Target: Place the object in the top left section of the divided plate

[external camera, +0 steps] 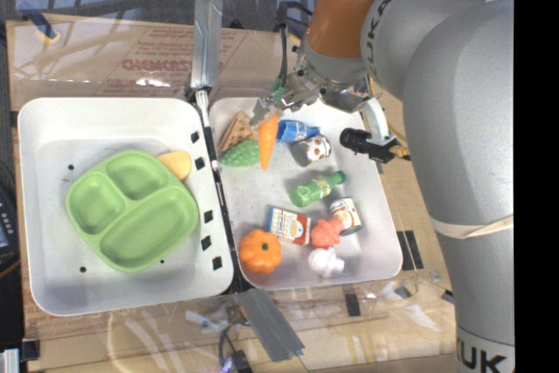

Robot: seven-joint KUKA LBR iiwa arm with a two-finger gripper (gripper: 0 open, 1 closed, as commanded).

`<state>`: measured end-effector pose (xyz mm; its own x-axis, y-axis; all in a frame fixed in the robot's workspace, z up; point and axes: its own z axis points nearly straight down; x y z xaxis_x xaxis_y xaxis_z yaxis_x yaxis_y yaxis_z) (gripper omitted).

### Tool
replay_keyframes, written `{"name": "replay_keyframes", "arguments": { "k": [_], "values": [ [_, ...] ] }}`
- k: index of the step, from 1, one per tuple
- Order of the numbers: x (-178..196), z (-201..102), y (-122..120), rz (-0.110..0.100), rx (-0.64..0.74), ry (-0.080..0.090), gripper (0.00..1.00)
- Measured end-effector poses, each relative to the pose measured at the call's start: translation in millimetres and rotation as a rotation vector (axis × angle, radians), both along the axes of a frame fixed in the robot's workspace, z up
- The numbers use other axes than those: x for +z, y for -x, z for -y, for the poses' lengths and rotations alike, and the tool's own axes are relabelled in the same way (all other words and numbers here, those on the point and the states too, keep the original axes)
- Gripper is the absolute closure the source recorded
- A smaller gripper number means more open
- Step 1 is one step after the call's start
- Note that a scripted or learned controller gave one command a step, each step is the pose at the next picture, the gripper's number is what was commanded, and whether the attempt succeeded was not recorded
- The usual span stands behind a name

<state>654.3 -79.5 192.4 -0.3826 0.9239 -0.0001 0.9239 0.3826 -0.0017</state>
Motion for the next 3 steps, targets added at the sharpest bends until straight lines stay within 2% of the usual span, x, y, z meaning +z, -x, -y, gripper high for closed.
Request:
{"name": "replay_keyframes", "arguments": {
  "k": [1,2,3],
  "values": [
    [-1,-83,45,-0.002,0.167,-0.001,1.00],
    [-1,-82,45,-0.002,0.166,-0.001,0.00],
    [9,-83,45,-0.003,0.170,-0.001,1.00]
  ]
}}
